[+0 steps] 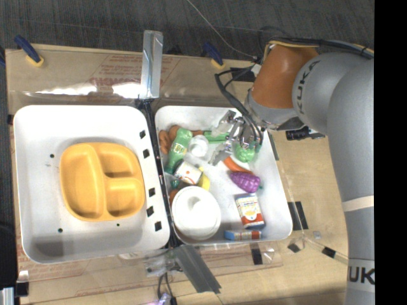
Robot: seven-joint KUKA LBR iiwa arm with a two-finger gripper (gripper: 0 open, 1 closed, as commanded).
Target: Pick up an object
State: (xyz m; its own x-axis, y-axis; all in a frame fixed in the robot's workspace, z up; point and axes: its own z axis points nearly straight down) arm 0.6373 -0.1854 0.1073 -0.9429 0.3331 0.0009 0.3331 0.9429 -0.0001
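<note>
I had the gripper [238, 138] low in the right bin [275, 170], just above the purple toy [245, 182], beside a green item [245, 152]; whether it had closed I could not tell. I judged the clutter risky: the carrot [236, 166] and green bottle [179, 146] crowded close, so a grab might slip or snag two things.
</note>
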